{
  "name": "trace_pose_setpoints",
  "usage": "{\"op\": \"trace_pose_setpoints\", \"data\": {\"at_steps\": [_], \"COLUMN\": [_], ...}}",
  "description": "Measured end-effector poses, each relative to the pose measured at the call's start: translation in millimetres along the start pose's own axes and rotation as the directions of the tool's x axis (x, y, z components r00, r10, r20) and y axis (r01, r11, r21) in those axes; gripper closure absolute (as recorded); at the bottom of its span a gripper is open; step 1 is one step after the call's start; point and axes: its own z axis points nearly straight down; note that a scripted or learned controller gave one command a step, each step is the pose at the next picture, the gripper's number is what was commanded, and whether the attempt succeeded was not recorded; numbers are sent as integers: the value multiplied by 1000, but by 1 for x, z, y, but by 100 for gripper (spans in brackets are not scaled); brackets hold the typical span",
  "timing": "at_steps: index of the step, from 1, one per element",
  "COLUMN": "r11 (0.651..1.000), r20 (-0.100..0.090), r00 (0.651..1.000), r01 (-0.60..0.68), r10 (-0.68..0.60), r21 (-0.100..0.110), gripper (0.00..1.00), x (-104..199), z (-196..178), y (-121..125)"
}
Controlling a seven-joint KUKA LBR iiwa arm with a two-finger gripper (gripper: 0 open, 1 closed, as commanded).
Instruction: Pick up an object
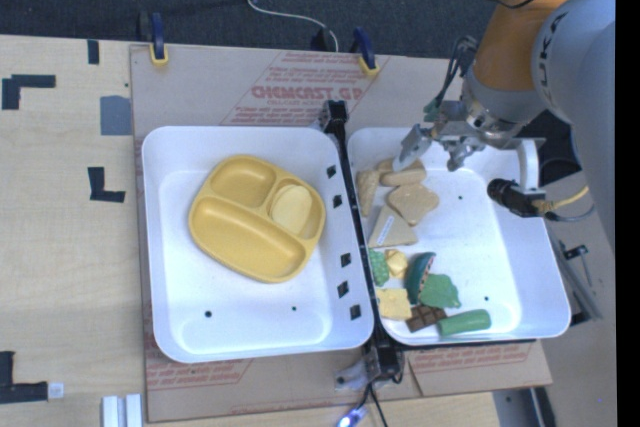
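My gripper (434, 153) hangs over the far end of the right bin (520, 245), its two fingers spread open with nothing between them. Just below it lies a cluster of tan bread-like pieces (408, 202), the nearest one almost under the left finger. Toward the near end of the same bin sit a green leafy piece (378, 266), yellow cheese blocks (394, 303), a teal piece (436, 290), a brown chocolate piece (425, 317) and a green cucumber (463, 321).
The left bin (170, 315) holds a yellow divided plate (258, 216). A black divider (346, 215) runs between the two bins. The arm's orange band (515, 35) and grey wrist rise at the right, above the right bin's far corner.
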Motion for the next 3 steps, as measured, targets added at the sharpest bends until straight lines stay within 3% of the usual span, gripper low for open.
{"op": "trace_pose_setpoints", "data": {"at_steps": [1, 2, 3], "r11": [1000, 1000, 1000], "r20": [-1, -1, -2], "r00": [1000, 1000, 1000], "r01": [2, 6, 9], "r10": [-2, -6, -9], "r21": [5, -11, -7], "gripper": [100, 100, 100], "x": [1, 56, 135], "z": [-7, -119, -172], "y": [0, -6, 11]}}
